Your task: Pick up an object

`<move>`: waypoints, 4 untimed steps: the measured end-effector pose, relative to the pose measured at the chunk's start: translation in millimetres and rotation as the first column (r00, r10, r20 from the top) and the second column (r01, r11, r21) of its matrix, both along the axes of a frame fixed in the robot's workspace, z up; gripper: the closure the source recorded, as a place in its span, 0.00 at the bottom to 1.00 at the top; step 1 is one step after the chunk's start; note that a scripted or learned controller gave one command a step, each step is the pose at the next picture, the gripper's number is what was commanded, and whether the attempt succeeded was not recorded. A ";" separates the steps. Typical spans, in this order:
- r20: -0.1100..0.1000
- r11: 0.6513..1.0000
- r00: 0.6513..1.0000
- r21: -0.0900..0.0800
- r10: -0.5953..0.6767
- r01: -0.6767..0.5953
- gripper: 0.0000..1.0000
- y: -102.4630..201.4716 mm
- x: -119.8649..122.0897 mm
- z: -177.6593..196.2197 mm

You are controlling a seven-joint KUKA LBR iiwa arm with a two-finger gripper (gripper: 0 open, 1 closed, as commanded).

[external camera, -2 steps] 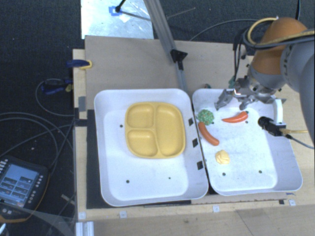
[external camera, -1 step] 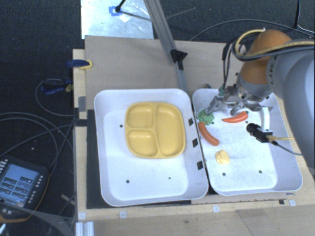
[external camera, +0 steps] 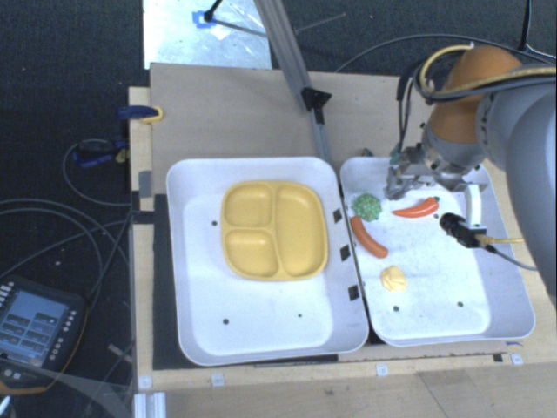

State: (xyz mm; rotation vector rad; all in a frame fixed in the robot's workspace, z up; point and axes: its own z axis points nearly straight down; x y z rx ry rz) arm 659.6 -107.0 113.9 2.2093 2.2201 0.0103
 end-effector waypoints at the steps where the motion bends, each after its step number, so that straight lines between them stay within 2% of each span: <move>1: -0.005 1.000 1.000 0.002 0.000 0.000 1.00 -1.3 4.2 44.4; 3: -0.002 1.000 1.000 0.001 0.003 -0.003 1.00 1.4 14.6 146.4; 4: -0.011 1.000 1.000 0.003 0.005 -0.005 1.00 52.2 -8.1 139.2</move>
